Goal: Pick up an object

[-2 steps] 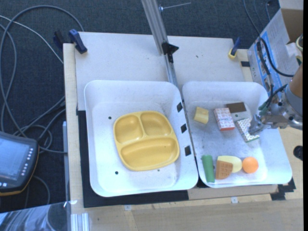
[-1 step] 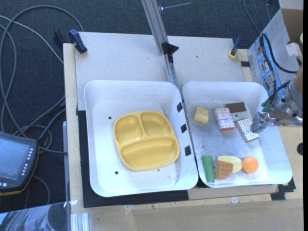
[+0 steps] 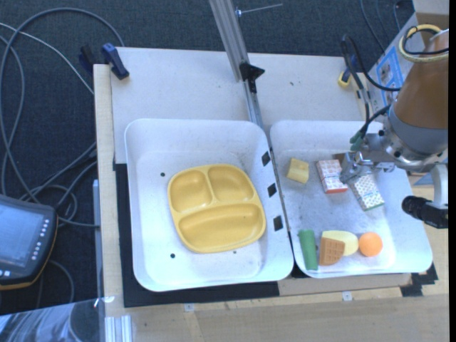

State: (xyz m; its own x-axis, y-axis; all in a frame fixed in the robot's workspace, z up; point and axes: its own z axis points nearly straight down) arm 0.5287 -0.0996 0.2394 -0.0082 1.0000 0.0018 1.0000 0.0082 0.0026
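The right bin (image 3: pixel 399 262) holds several small objects. A yellow cube (image 3: pixel 298 170) lies near its back left. Beside the cube is a red and white box (image 3: pixel 329 176), and further right a green-patterned white box (image 3: pixel 366 192). Along the front wall lie a green cylinder (image 3: pixel 307 249), a brown waffle piece (image 3: pixel 330 251), a yellow lump (image 3: pixel 347 241) and an orange ball (image 3: pixel 370 244). My gripper (image 3: pixel 353 169) hangs low over the bin, between the red and white box and the patterned box, close to both. The wrist hides its tip.
The left bin (image 3: pixel 142 191) holds a yellow divided plate (image 3: pixel 216 207). A metal pole (image 3: pixel 231 27) slants up from between the bins. Cables and a blue clamp (image 3: pixel 114 60) lie at the bench's back. The arm's bulky body (image 3: pixel 424 98) overhangs the right bin's far right side.
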